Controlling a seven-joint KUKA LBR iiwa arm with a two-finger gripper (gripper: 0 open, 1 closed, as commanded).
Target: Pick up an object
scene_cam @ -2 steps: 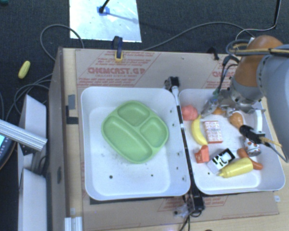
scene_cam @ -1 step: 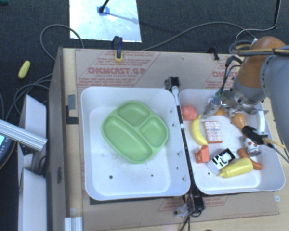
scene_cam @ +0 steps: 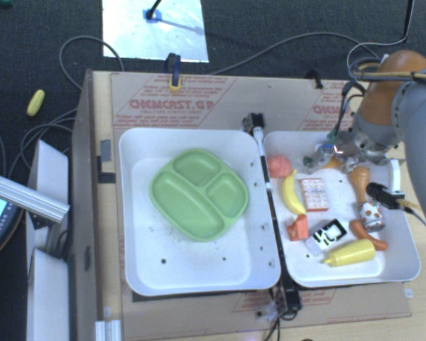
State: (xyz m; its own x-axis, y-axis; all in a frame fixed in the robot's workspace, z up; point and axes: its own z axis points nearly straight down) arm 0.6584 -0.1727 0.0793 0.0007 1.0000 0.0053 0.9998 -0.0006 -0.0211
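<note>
The right bin (scene_cam: 409,261) holds several small things: a pink lump (scene_cam: 279,165), a banana (scene_cam: 292,194), a red-and-white packet (scene_cam: 313,194), an orange-red block (scene_cam: 298,228), a black-and-white piece (scene_cam: 328,234), a yellow bottle (scene_cam: 351,253), an orange sausage shape (scene_cam: 368,234), a brown drumstick (scene_cam: 360,180) and a spotted white ball (scene_cam: 371,214). My gripper (scene_cam: 324,155) hangs low over the far edge of this bin, just right of the pink lump and above the packet. A small orange thing (scene_cam: 332,164) lies right beside its tip, partly hidden.
The left bin (scene_cam: 138,261) carries a green divided plate (scene_cam: 199,192). A black divider bar (scene_cam: 268,190) runs between the bins. The grey arm with its orange band (scene_cam: 405,66) comes in from the upper right. Cables lie on the dark floor around the bench.
</note>
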